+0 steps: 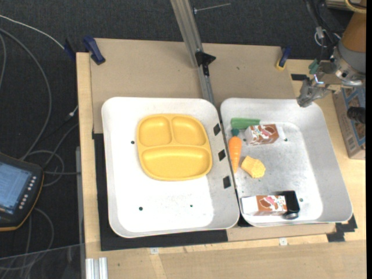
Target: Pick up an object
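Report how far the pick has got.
Done: nothing lifted. The carrot, the two cartons and the yellow piece all lie in the right bin. In hand: the claw hangs at that bin's far edge. Left: descend, grasp, lift.

one fixed camera above the bench, slanting down, both bins framed

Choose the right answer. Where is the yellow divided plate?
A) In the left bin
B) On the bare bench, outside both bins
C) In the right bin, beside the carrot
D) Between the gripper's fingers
A: the plate lies flat inside the left bin, while the carrot lies in the right bin.
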Controlling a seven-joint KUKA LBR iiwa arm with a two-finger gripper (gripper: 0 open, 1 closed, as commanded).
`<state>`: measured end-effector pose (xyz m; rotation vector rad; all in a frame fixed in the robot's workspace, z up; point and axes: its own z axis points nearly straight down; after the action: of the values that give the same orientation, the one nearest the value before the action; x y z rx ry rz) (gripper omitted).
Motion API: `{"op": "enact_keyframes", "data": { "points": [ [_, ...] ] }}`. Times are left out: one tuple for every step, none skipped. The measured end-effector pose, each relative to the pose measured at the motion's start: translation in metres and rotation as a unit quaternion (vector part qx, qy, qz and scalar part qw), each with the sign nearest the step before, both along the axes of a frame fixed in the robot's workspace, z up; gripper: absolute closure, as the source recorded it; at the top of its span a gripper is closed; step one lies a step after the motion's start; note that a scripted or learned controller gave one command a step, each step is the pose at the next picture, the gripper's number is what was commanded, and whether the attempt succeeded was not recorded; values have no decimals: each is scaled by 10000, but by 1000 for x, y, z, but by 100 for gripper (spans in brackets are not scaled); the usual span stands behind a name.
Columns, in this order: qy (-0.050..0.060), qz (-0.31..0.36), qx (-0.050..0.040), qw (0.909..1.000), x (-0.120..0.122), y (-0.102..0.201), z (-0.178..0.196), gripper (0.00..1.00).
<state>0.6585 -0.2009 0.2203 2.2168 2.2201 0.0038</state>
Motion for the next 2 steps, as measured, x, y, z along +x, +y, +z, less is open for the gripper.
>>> {"op": "enact_keyframes", "data": {
  "points": [
    [26, 29, 23, 10000, -3, 62, 11, 100],
    [37, 27, 24, 10000, -1, 116, 3, 100]
  ]
}}
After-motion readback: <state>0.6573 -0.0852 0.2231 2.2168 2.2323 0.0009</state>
